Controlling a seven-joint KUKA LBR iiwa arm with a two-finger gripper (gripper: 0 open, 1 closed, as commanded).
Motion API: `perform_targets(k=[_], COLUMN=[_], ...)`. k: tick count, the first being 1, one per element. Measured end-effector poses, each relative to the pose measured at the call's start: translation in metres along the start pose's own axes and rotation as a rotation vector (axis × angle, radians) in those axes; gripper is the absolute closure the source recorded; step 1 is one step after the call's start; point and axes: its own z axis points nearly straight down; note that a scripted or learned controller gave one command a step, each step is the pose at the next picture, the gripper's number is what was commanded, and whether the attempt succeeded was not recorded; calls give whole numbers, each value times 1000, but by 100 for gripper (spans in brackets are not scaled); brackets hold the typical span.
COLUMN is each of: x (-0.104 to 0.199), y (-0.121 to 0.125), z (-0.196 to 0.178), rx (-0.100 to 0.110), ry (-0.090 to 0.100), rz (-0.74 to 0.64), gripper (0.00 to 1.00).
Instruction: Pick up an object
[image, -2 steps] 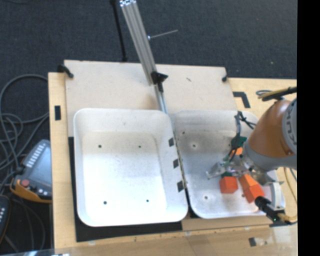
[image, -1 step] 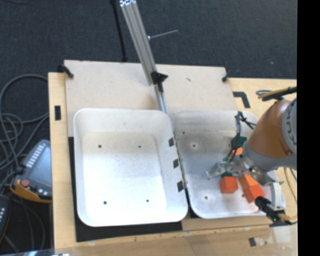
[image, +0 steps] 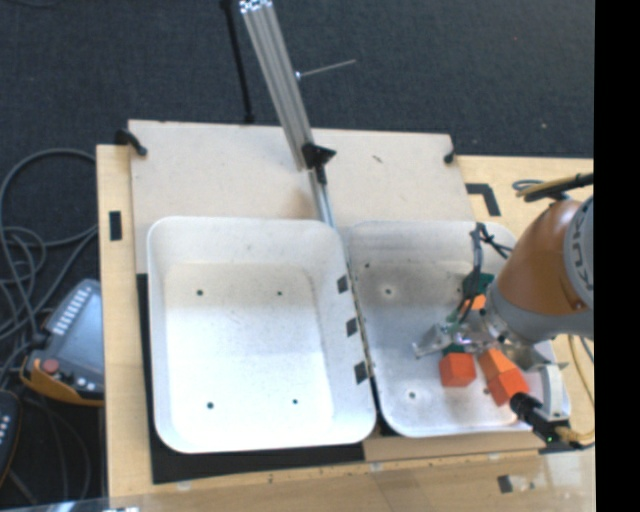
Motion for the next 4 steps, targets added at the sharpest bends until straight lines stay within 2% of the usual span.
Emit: perform_targets(k=[4], x=[0], y=[0], z=[0], rx=[0], ry=[-1], rz=[-4], gripper=[0])
